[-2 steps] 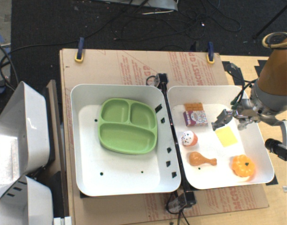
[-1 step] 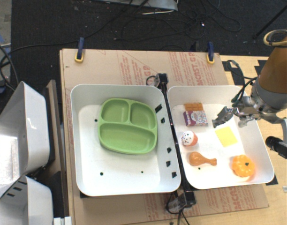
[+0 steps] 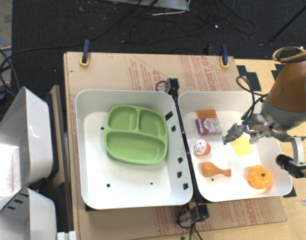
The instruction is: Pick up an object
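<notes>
Nothing is lifted yet: your gripper (image 3: 236, 132) hovers over the right white bin (image 3: 283, 190), touching the flat yellow square block (image 3: 242, 146) (whether its fingers are parted, I cannot tell).

Two white bins (image 3: 88, 149) sit side by side on the cardboard-covered bench (image 3: 143, 66).

We've got the gripper (image 3: 241, 132) hanging over the right bin (image 3: 280, 186), just above a yellow block (image 3: 242, 146); green divided plate (image 3: 137, 134) sits in the left bin (image 3: 90, 149).
</notes>
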`<state>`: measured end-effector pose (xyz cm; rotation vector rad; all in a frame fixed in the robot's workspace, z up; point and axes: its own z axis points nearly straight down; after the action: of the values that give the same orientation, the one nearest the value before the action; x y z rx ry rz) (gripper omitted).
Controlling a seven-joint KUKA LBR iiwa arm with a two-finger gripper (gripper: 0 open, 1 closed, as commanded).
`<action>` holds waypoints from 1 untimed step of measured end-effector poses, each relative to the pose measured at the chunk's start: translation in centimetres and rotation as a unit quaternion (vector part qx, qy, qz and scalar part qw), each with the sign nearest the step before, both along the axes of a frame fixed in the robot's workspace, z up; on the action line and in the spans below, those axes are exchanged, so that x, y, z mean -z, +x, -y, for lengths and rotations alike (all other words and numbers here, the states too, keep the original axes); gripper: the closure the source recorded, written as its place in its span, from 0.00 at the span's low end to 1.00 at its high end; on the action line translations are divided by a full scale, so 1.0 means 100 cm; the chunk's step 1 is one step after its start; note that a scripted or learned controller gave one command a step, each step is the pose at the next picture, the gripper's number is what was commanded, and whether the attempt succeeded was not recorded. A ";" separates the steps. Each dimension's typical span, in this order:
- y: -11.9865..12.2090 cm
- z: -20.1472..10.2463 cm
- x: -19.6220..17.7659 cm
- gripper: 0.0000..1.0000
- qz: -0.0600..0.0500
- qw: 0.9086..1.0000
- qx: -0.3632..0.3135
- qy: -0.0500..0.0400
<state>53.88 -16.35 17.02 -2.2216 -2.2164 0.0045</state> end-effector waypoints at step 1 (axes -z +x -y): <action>0.007 -0.003 0.061 0.00 0.000 1.000 -0.001 0.000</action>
<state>54.54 -16.05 10.94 -2.2199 -2.2176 0.0034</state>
